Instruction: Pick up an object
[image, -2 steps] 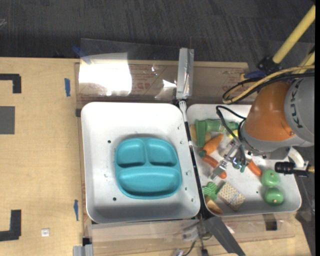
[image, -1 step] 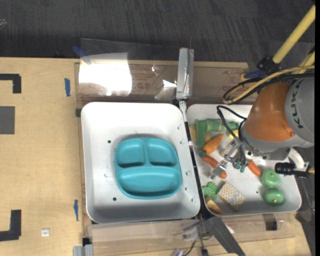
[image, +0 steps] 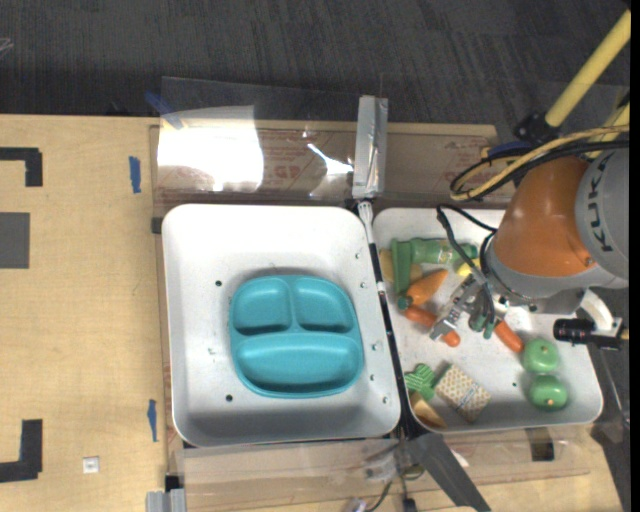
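The right bin (image: 500, 420) holds several toy foods. An orange carrot (image: 426, 287) lies by a green packet (image: 412, 256) at the bin's far left. A small orange piece (image: 448, 336) and another orange piece (image: 509, 337) lie near the middle. My gripper (image: 466, 312) hangs low over the bin's middle, between these orange pieces, and nothing shows in its grasp. The arm's orange band (image: 545, 225) covers the bin's far right part.
Two green apples (image: 540, 355) (image: 548, 392) sit at the right bin's near right. A patterned block (image: 462, 390) and a green leafy toy (image: 420, 378) lie at its near left. The left bin (image: 195, 300) holds a teal divided plate (image: 295, 333).
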